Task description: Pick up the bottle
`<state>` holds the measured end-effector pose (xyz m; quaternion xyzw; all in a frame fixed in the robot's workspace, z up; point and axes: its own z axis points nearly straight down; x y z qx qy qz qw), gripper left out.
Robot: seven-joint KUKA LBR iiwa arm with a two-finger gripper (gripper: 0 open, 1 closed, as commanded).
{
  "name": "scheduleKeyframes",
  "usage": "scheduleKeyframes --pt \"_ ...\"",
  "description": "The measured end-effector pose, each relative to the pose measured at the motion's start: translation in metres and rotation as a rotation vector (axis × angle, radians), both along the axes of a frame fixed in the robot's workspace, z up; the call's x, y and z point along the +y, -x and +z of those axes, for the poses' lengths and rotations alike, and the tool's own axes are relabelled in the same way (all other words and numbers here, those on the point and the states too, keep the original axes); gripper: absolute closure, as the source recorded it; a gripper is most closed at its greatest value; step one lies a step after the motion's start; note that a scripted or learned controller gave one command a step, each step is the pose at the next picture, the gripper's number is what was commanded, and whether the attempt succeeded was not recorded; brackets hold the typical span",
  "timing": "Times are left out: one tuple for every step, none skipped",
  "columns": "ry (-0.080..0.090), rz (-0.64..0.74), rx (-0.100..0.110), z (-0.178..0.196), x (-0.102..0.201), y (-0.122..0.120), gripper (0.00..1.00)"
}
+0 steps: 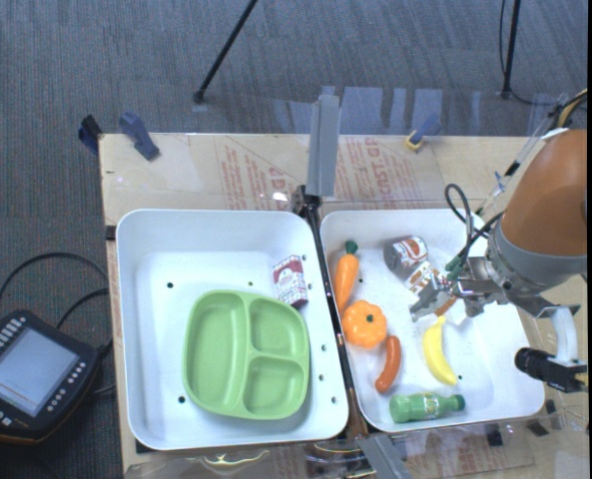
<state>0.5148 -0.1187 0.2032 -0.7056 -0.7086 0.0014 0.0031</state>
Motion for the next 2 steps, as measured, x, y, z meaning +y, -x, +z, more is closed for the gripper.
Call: scheduleKeyframes --pt "-0.002 -0.003 0.003 0.008 0.0 0.0 1.0" --pt "0.003 -0.004 -0.003 0.148 0.068 -0.022 1.0"
